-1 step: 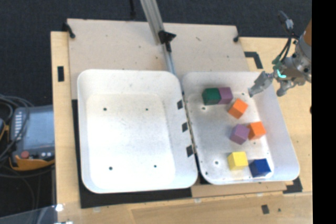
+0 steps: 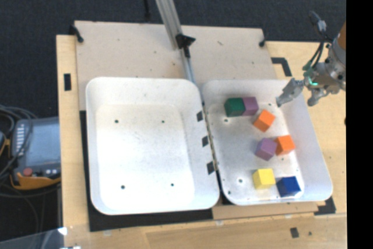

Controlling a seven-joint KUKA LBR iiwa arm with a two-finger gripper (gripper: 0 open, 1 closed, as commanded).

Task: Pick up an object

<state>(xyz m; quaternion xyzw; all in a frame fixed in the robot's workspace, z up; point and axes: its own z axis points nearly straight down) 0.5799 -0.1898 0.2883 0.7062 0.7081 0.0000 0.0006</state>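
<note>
The hand (image 2: 301, 94) hangs over the upper right corner of the right bin (image 2: 312, 143), its two fingers spread apart and holding nothing. In this bin lie the blocks: green block (image 2: 234, 107) touching a purple block (image 2: 250, 105), two orange, another purple, yellow block (image 2: 263, 178) beside blue block (image 2: 288, 186). The left bin (image 2: 96, 125) stands beside it on the table (image 2: 67, 125)

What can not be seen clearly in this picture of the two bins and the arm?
- Grey arm with its orange band: cut off by the camera view's right side, so its pose is unknown.
- Tool: small and blurred above the right white bin.
- Purple cube and orange cube: touching or just close, too small to tell.
- Green cube hides one side of its purple neighbour.
</note>
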